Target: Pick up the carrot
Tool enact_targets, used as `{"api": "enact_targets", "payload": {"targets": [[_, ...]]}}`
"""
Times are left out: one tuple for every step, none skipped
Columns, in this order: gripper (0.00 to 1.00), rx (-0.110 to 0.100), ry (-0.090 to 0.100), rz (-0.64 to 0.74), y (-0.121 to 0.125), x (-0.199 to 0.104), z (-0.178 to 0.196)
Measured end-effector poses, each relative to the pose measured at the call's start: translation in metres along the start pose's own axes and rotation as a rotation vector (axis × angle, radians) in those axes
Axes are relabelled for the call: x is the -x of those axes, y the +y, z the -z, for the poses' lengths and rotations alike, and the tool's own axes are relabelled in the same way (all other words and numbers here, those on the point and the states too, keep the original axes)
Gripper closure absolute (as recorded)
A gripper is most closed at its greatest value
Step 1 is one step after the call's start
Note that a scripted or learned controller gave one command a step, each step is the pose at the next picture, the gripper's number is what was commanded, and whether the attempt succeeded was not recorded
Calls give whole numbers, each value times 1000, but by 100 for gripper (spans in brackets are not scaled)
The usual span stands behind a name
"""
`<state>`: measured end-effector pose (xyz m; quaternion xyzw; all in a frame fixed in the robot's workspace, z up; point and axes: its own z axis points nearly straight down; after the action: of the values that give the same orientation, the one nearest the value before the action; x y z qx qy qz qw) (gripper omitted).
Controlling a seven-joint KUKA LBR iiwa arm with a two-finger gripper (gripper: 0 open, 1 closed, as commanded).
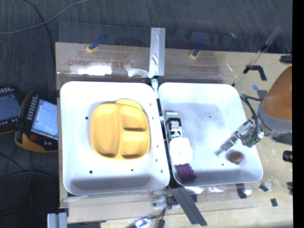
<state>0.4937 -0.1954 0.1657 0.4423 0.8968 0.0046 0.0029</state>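
Observation:
My gripper (221, 151) reaches in from the right and hangs low over the right bin (209, 110), in its front right part. Its tip points toward the front left. A small brown rounded object (235, 157) lies on the bin floor just right of and below the tip, close to it but apart. Nothing can be seen held at the tip.
Along the right bin's left wall lie a small black-and-white box (174, 125), a white lump (180, 149) and purple grapes (185, 172). The left bin (76, 175) holds a yellow divided plate (121, 129). A handheld pendant (35, 122) lies off the bench at left.

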Motion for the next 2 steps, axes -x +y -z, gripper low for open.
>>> {"api": "enact_targets", "payload": {"targets": [[100,3,-1,1,2,0,9],[0,3,-1,1,2,0,9]]}}
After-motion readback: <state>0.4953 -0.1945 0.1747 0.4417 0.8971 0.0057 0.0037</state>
